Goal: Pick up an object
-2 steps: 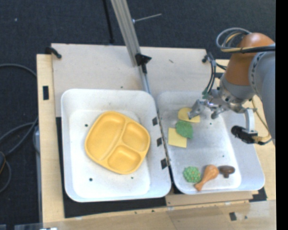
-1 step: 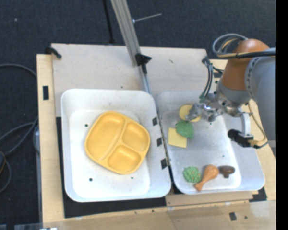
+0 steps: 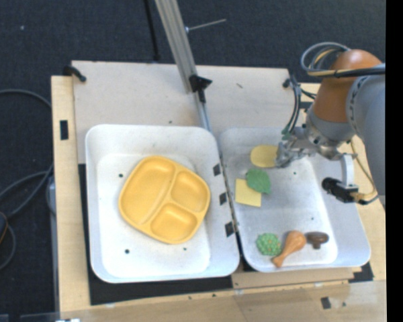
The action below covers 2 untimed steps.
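Yellow round piece [image 3: 262,155] lying in the right bin [image 3: 336,247], touching the gripper [image 3: 284,154] hanging at its edge; cannot tell how wide. Green leaf [image 3: 258,180] and yellow square [image 3: 248,193] sitting just below. Broccoli [image 3: 268,243], drumstick [image 3: 289,246], brown mushroom [image 3: 316,238] clustering nearer. Yellow divided plate [image 3: 164,198] resting in the left bin [image 3: 107,146].

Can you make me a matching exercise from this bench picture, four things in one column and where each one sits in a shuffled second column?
Things:
1. yellow divided plastic tray
2. orange toy drumstick
3. pale yellow round disc
4. yellow square slice

Places:
A. right bin, near front edge
B. left bin, middle
C. right bin, beside the gripper
D. right bin, by the divider, under a green leaf piece

Pairs: 1-B, 2-A, 3-C, 4-D
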Motion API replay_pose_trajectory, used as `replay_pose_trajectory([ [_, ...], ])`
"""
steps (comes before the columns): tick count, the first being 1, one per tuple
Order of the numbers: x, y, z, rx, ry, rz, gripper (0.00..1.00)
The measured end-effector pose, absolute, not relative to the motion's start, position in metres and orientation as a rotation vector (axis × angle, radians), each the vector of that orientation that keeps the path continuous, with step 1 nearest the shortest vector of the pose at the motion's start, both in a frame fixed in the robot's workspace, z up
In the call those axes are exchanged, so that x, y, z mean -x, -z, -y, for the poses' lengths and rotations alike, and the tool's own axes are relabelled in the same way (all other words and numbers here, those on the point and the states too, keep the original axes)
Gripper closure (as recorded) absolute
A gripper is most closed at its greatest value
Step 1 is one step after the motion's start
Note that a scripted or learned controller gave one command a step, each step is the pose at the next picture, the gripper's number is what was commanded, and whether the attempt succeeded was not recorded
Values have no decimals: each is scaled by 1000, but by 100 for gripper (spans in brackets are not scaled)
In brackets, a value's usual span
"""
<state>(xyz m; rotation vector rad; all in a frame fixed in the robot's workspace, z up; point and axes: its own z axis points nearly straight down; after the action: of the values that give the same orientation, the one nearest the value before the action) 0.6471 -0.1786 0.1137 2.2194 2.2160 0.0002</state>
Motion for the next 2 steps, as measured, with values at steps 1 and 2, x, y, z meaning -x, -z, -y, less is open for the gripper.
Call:
replay_pose_trajectory([
  [1, -647, -178, 175, -2214, -6, -2219, 100],
  [2, -649, -226, 177, -2214, -5, -2219, 100],
])
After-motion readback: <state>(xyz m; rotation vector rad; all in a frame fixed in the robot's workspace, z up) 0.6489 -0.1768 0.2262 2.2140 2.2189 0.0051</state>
